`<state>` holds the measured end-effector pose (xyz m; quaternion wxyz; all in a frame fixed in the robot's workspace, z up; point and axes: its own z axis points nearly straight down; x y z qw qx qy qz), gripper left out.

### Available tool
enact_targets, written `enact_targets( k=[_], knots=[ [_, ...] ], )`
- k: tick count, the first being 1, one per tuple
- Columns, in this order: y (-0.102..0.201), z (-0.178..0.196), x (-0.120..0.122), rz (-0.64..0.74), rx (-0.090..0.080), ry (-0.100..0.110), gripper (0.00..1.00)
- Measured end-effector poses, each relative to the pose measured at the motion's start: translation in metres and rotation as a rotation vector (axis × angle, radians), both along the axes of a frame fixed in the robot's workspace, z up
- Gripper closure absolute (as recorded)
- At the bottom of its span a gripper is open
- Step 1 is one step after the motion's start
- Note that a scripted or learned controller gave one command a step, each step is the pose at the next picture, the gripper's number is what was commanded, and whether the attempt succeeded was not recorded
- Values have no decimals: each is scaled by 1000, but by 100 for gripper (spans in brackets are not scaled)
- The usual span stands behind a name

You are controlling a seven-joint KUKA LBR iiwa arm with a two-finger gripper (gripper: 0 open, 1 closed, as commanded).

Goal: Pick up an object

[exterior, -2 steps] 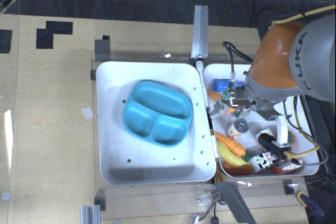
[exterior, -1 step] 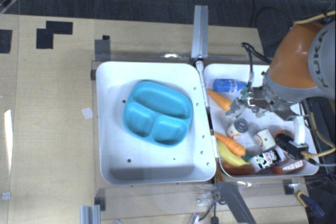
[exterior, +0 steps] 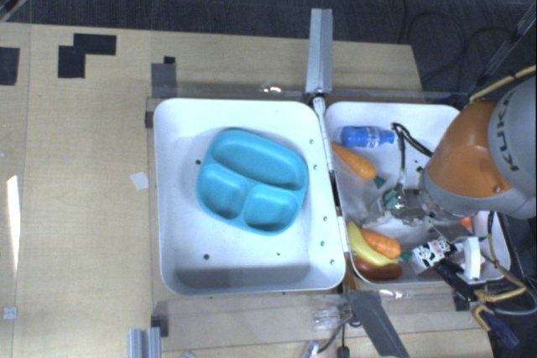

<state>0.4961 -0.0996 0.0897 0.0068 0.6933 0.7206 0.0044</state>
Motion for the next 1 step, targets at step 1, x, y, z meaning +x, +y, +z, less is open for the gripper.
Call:
enact_targets(
  k=[1],
  knots=[
    [1, 12, 3, 3, 0, -8, 100]
  ],
)
